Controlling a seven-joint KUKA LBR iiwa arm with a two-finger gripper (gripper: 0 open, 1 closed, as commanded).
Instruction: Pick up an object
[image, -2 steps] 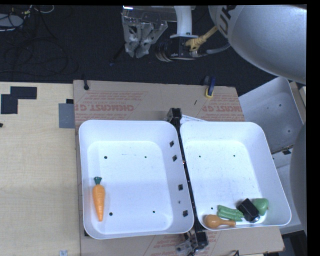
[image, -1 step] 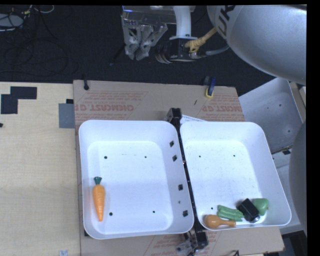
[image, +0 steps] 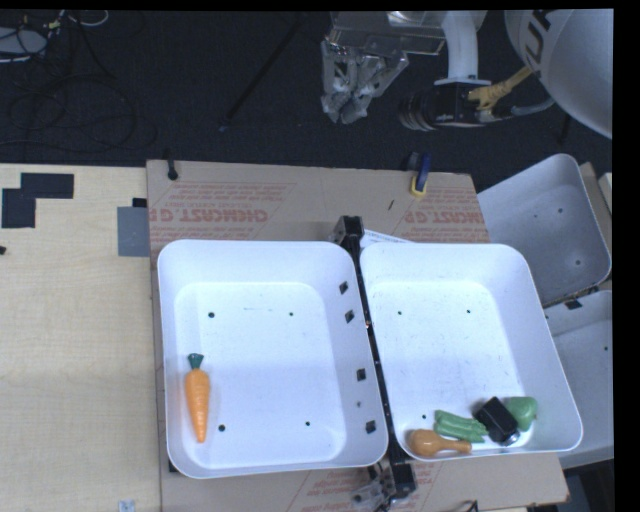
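Observation:
An orange carrot (image: 197, 398) with a green top lies near the left wall of the left bin (image: 255, 262). In the front right corner of the right bin (image: 445, 262) several small things crowd together: a tan pear-shaped piece (image: 437, 443), a green pod (image: 460, 426), a black block (image: 496, 419) and a light green piece (image: 523, 408). My gripper (image: 352, 95) hangs high at the top of the view, well behind both bins and over the dark floor, with nothing between its fingers.
The bins sit side by side on a brown cardboard sheet (image: 300, 205). A black clip row (image: 360, 330) joins them in the middle. A grey-white panel (image: 555, 230) stands at the right. A small yellow-and-blue clamp (image: 420, 176) sits on the cardboard's back edge.

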